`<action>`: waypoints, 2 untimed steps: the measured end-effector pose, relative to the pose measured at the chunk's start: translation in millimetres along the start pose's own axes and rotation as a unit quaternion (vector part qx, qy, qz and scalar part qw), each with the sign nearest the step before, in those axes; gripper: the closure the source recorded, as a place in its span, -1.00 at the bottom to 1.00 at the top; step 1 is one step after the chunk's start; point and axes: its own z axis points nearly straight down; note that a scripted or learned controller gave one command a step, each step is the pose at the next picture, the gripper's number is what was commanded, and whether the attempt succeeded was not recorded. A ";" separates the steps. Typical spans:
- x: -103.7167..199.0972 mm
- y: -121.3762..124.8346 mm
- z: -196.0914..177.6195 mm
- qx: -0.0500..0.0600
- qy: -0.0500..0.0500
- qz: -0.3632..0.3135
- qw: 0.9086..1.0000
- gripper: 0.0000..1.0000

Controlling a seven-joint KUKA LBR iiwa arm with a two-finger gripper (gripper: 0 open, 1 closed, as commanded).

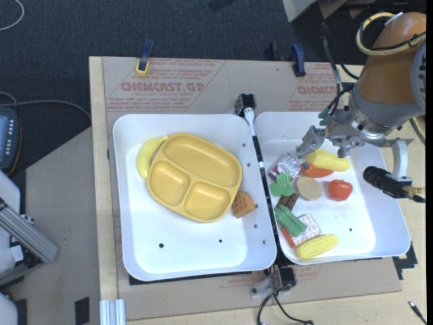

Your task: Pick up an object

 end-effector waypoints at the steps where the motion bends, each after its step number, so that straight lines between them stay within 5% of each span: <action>1: 0.1 2.8 -7.1 -0.007 -0.001 -0.001 1.000 -1.00; 2: 0.3 4.9 35.6 -0.004 0.000 -0.001 1.000 -1.00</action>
